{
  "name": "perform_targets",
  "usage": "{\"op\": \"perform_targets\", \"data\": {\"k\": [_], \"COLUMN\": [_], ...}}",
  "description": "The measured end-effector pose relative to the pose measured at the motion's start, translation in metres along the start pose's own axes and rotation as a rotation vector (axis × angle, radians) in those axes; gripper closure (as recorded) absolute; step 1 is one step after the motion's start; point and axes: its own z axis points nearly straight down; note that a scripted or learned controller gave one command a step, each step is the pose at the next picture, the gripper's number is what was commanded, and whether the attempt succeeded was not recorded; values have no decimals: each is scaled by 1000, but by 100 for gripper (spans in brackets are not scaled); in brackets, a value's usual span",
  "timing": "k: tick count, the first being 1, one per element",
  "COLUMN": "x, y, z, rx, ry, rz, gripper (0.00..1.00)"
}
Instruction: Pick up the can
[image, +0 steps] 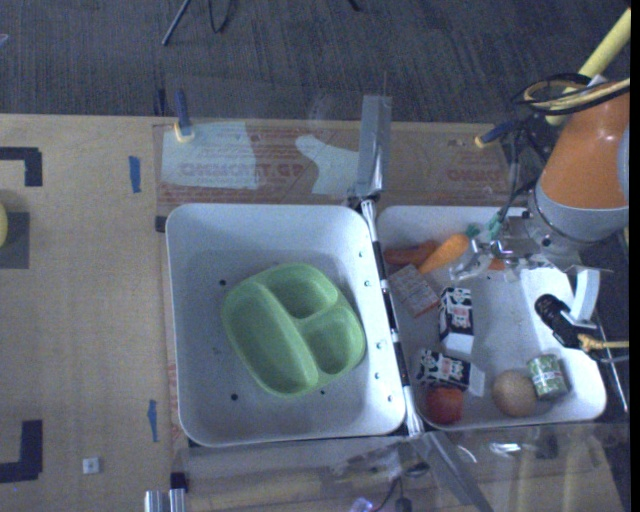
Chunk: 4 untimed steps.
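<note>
I judge the small green-labelled metal can (547, 377), beside a brown rounded lump (514, 392) in the right-hand white bin's (592, 405) lower-right corner, rigid, light and slick, best pinched across its curved sides; I cannot tell whether my gripper (488, 252) is open or closed.

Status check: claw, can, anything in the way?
Claw over far end of right bin, by the carrot. Can in near right corner, untouched. Brown ball close beside it.

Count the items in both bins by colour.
Green: 2, plate, can
Black-and-white: 2, far carton, near carton
Orange or red: 3, carrot, reddish stick, red ball
Brown or tan: 2, packet, tan ball
Total: 9
</note>
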Motion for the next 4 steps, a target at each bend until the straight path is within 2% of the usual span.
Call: {"op": "perform_targets", "data": {"k": [1, 2, 3, 4], "x": [-33, 18, -44, -93], "y": [-73, -95, -96, -46], "z": [14, -42, 54, -55], "rx": [0, -2, 0, -3], "ry": [0, -1, 0, -2], "rz": [104, 109, 150, 168], "gripper": [0, 0, 0, 0]}}
